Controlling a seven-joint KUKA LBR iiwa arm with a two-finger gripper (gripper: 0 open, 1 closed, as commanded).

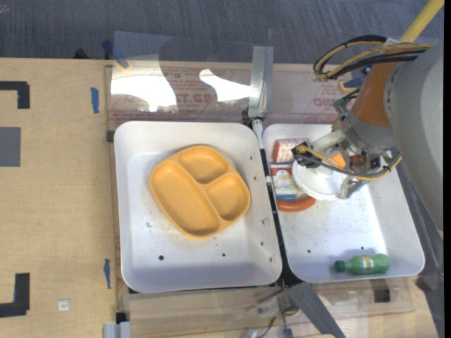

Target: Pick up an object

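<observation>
With its finger spread impossible to judge from where I stood, the grey arm's gripper (331,169) hung over a round white bowl (318,179) amid clutter in the right white bin (394,259), so a straight, centred descent looked wisest.

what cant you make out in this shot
- Pincer: in the camera view the wrist covers it, so its state is unreadable.
- White bowl: its far side lies under the wrist.
- Small cartons: labels too small to read; the bowl overlaps their right side.
- Orange item: just a sliver shows from beneath the bowl.
- Green bottle: label too small.
</observation>
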